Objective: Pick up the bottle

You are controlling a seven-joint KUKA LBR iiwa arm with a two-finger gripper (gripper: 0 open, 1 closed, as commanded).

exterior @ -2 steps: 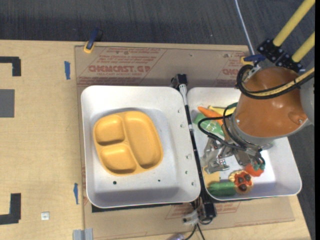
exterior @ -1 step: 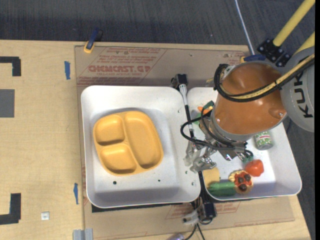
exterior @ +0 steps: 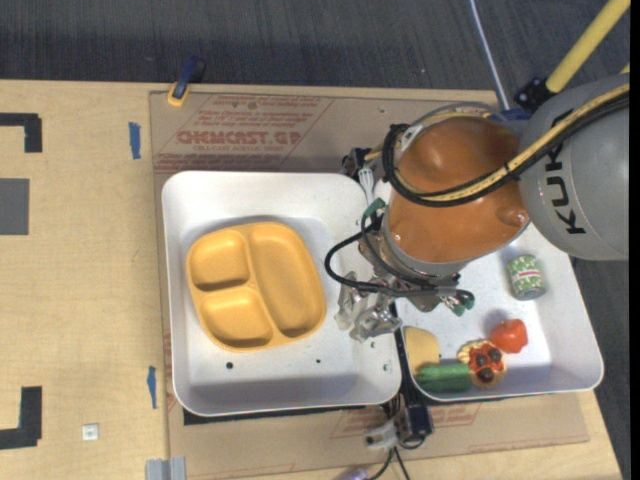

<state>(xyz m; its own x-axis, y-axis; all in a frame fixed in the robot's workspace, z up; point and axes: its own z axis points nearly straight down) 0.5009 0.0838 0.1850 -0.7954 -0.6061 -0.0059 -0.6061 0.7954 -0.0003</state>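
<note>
My gripper (exterior: 366, 314) hangs low over the right side of the left bin (exterior: 190, 268), close to the wall shared with the right bin (exterior: 575, 358). The orange wrist band (exterior: 455, 193) and grey arm cover much of the right bin. A small green and white cylinder (exterior: 525, 275), possibly the bottle, lies in the right bin, well to the right of the gripper and apart from it. I see nothing between the gripper's tips.
A yellow divided plate (exterior: 257, 283) fills the left bin's middle, just left of the gripper. At the right bin's front lie a pale yellow piece (exterior: 421, 346), a green cucumber (exterior: 445, 374), a red pepper (exterior: 509, 335) and a red-yellow toy (exterior: 483, 360). Cables (exterior: 345, 253) loop beside the wrist.
</note>
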